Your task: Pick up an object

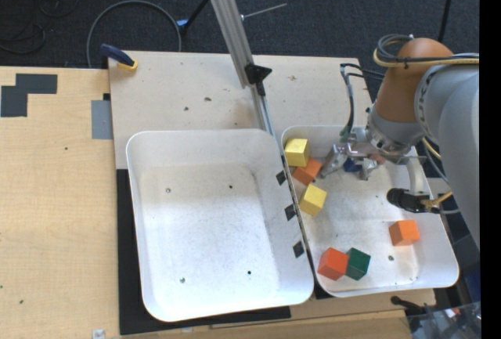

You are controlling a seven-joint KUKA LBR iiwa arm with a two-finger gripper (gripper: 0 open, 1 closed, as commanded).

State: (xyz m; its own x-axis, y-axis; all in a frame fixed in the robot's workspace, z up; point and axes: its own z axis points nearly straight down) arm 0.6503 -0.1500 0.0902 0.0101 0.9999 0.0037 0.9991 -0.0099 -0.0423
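The right bin [438,271] holds several small blocks. A yellow block [296,151] and an orange block [308,171] lie against its left wall, with a second yellow block [313,200] just below them. Another orange block [404,232] sits near the right side. A red-orange block [333,263] and a green block [358,263] touch each other at the front. My gripper [343,158] hangs low over the bin's upper middle, just right of the orange block by the wall. No block shows in it.
The left bin [149,173] lies beside the right one, with black clips along the shared wall. A slanted metal rail [232,20] crosses the bench behind the bins. The grey arm [438,110] fills the right side above the bin.
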